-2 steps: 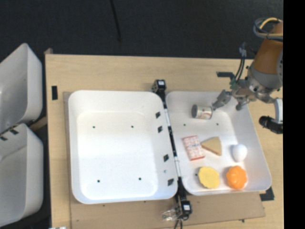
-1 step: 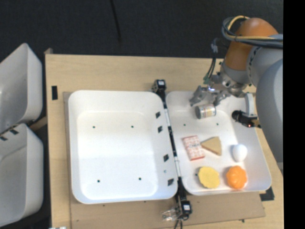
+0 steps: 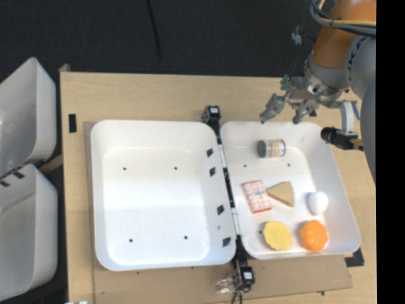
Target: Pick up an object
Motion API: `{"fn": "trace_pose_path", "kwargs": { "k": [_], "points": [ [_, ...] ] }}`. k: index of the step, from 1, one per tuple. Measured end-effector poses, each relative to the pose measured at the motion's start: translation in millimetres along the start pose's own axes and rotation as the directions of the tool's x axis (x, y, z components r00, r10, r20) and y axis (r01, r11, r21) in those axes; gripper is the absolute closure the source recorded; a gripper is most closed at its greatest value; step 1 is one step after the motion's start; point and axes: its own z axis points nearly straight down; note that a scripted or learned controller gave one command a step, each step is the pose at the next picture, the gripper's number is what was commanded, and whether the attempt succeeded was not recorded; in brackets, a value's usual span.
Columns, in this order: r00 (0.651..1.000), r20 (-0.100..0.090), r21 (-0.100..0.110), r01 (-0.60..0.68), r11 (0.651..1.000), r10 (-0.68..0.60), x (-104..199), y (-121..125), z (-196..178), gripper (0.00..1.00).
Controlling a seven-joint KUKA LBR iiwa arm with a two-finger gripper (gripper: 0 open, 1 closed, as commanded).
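The pincer [image 3: 283, 111] hangs above the far rim of the right bin [image 3: 335, 189], its two fingers spread wide and holding nothing. Just below it, nearer the camera, a small jar [image 3: 271, 148] lies on its side, long axis left-right, dark lid pointing left. Further beyond sit a tan wedge [image 3: 282, 194] and an orange ball [image 3: 314, 234].
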Motion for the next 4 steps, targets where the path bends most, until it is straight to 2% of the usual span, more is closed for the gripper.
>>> {"fn": "trace_pose_path", "kwargs": {
  "k": [1, 2, 3, 4],
  "points": [
    [1.0, -0.004, 0.022, 0.0, 1.0, 0.0, 42, -53, 109, 0.0],
    [1.0, -0.004, 0.022, -0.01, 1.0, 0.01, 34, -209, 114, 0.0],
    [1.0, -0.003, 0.011, -0.008, 1.0, 0.008, 35, -201, 105, 1.0],
    [1.0, 0.001, -0.01, 0.005, 1.0, -0.005, 67, -73, 7, 1.0]
  ]
}}
